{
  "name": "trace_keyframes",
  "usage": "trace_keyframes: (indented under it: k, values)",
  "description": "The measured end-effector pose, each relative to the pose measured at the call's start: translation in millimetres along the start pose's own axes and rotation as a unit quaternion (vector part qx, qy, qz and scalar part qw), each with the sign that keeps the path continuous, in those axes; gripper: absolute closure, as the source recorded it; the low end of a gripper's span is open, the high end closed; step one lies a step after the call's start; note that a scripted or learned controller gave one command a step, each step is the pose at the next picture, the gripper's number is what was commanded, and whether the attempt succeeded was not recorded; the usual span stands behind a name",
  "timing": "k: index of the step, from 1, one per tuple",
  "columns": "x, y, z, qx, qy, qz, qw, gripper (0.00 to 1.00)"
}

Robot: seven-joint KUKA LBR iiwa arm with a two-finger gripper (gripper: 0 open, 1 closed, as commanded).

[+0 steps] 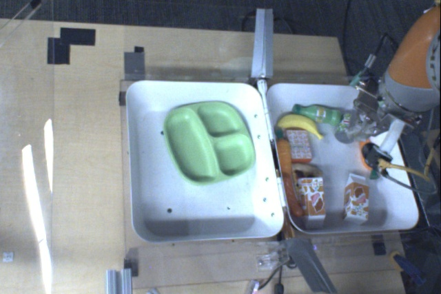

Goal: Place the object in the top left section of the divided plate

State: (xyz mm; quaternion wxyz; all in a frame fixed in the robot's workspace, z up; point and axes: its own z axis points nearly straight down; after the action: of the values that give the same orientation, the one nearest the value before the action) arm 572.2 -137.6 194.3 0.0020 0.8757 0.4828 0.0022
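Observation:
A green divided plate [176,148] lies in the left bin [141,175], with one large section on its left and two smaller ones on its right; nothing lies in any of them. My gripper [346,131] hangs low over the upper right part of the right bin [403,213], just right of a green bottle [318,112] and a yellow banana [300,124]. The view is too coarse to show anything between its fingers.
The right bin also holds a small pink-and-red box [299,145], two juice cartons [311,197] [356,198] near the front, and a long orange item [283,172] along its left wall. A metal divider post [262,45] stands between the bins at the back.

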Motion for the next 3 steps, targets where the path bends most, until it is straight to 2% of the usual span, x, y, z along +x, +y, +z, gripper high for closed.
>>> trace_keyframes:
  k: [1,2,3]
  values:
    - [17.9,64.9,-21.8,0.000,0.000,-0.001,1.0000,1.00]
    - [7.7,77.7,-15.7,0.000,0.000,0.113,0.9936,1.00]
    - [-33.6,31.8,91.1,0.002,-0.001,0.131,0.9914,1.00]
